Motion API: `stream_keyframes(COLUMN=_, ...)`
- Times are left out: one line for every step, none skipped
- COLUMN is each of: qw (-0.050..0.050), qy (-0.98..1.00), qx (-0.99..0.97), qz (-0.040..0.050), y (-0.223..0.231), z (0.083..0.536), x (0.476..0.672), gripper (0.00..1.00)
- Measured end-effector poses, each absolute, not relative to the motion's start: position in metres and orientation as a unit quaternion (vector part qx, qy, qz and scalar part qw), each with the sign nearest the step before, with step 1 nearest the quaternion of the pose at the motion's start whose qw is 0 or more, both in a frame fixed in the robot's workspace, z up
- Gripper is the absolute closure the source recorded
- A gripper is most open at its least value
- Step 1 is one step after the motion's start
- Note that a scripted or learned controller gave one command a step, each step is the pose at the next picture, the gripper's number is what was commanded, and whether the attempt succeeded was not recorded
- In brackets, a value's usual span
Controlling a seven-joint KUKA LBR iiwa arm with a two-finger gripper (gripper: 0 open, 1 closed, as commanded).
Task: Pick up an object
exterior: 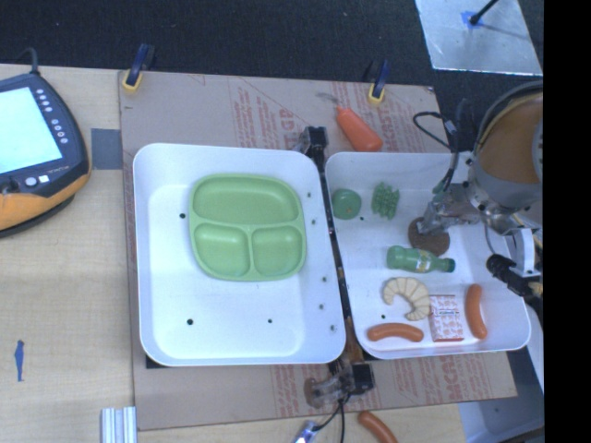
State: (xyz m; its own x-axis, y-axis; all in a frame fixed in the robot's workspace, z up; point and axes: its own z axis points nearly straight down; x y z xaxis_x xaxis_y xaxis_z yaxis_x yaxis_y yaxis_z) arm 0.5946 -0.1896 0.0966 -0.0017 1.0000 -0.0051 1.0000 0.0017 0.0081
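In the right bin (517, 340), nearest the camera, lie a sausage (395, 332), a small red-and-white box (446, 318), another sausage (476, 310) and a pale croissant (407, 293). Beyond them lies a green bottle (420, 261) on its side. My gripper (432, 224) sits over a brown round disc (430, 241); whether I grasp it I cannot tell. Farther off are a green ball (346, 203) and a bumpy green piece (385, 199).
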Motion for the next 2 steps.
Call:
stream_keyframes(qw=0.0, qy=0.708, qx=0.706, qz=-0.0007, y=-0.2127, z=0.1584, x=0.5535, gripper=1.0)
stream_keyframes(qw=-0.001, qy=0.708, qx=0.706, qz=-0.0009, y=-0.2122, z=0.1577, x=0.5531, gripper=0.0)
